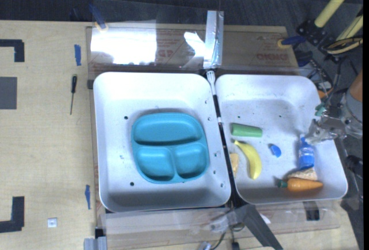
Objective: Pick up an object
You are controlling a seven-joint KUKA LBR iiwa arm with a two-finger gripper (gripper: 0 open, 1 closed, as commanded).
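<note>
The camera view looks down on two white bins set side by side on a wooden bench. The left bin (109,128) holds a blue divided tray (169,147) lying flat near its middle, with one long compartment toward the far side and two smaller ones toward the near side.

The right bin (259,90) holds the loose objects. A green block (246,130) lies near the bin's left side. Just below it lies a banana (249,158), curving toward the near edge. A small tan piece (234,162) sits against the divider, just left of the banana. A small blue piece (274,151) lies to the right of the banana, apart from it. Further right a blue bottle (307,156) stands or leans near the right wall — which of the two is unclear. A carrot (302,184) lies along the near-right corner, orange with a dark green end pointing left, and a pale object (305,173) shows between the carrot and the bottle.

The gripper (320,130) reaches in over the right wall, its metal parts just above the bottle's top. Nothing is visibly pinched, and whether contact is made is hard to judge from this angle.

Behind the bins a clear plastic sheet (150,41) catches a bright glare.
</note>
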